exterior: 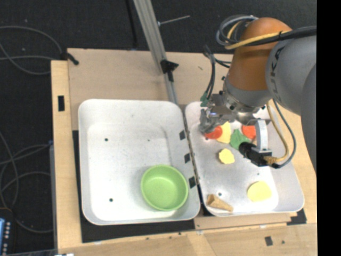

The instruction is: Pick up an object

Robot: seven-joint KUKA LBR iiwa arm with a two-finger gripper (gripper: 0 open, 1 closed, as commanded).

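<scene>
Gripper (212,122) lowered into the right bin (282,196) — finger state cannot be told — just above a red piece (214,134) at the bin's upper-left; yellow pieces (226,156) nearby; green bowl (164,187) in the left bin (106,143).

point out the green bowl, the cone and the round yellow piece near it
green bowl (164,188), camera view, inside bottom
cone (219,202), camera view, mid-body
round yellow piece (259,191), camera view, centre of top face

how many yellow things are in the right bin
3: one yellow piece beside the gripper, one mid-bin, one near the front. The arm may hide more.
</scene>
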